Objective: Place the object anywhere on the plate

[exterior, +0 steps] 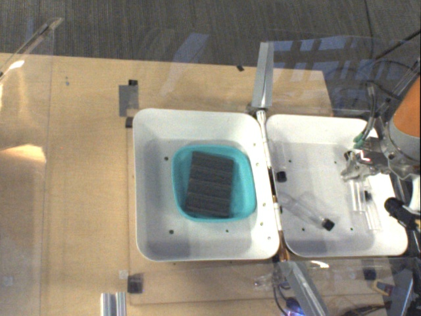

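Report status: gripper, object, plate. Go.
Gripper over right bin, fingers transparent, state unclear. Dark ridged block lying on teal plate, left bin. Nothing blocking.

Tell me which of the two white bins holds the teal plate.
The left bin holds the teal plate, with the dark ridged block on it. The right bin has the gripper over it.

A robotics lab, probably: a plywood worktop [72,196] carries two white bins [151,236] fixed side by side, clear shielding glares across it, loose cables [388,51] trail at right, and grey carpet [164,12] lies beyond.
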Motion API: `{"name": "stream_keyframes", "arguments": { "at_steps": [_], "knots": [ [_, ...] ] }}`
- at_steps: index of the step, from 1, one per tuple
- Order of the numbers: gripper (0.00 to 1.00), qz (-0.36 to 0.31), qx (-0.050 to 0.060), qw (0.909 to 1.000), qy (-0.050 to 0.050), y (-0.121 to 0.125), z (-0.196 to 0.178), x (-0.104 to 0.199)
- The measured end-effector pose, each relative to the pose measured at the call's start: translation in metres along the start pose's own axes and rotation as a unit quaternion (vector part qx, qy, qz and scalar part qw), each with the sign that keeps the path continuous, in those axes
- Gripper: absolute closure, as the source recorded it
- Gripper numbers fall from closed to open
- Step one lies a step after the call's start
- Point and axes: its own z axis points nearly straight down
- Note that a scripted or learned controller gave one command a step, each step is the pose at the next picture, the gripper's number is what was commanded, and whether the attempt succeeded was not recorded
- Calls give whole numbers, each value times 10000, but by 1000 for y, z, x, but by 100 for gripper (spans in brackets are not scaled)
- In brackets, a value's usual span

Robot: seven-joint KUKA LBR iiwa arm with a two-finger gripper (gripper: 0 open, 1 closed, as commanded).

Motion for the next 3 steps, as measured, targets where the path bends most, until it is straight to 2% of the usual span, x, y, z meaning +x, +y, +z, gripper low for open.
{"name": "stream_keyframes", "arguments": {
  "at_steps": [1,2,3],
  "knots": [
    [100,-1234,9,9924,8,-45,50,57],
    [100,-2236,1,9747,12,-19,17,126],
    [0,-2235,-1,9747,10,-19,17,126]
  ]
}}
